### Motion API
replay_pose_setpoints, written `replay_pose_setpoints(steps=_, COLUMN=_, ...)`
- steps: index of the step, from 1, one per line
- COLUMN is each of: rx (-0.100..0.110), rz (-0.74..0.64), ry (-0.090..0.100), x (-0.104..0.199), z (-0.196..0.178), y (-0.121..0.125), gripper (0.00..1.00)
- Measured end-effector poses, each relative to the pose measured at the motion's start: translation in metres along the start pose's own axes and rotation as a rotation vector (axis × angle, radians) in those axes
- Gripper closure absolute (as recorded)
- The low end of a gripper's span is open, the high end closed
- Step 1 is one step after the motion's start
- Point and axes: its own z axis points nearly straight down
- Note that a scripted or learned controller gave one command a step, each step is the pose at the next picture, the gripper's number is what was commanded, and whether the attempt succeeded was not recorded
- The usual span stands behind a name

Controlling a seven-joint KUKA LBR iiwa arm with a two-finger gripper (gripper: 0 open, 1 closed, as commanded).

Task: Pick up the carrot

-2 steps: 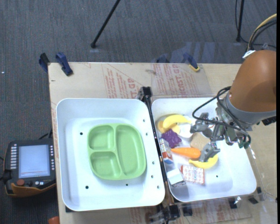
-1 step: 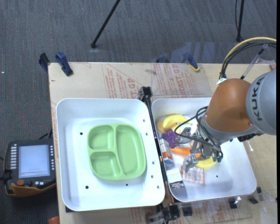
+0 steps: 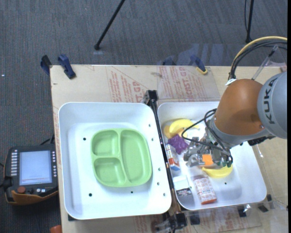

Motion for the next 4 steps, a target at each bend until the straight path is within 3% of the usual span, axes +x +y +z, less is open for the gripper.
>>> replay_pose_setpoints(steps=1, rx=0.001, rz=0.216, ry=0.007, x=0.062, z=-0.084, y=0.046, gripper=1.0)
replay_pose_setpoints(steps=2, rx=0.006, rz=0.695, ry=0.011, x=0.075, z=-0.087, y=0.095, gripper=1.0)
replay_pose_setpoints(steps=3, rx=0.005, rz=0.536, ry=0.01, x=0.042, z=-0.082, y=-0.012, gripper=1.0)
replay_pose_setpoints(steps=4, rx=0.005, rz=0.453, ry=0.01, x=0.071, z=0.018, y=-0.001, gripper=1.0)
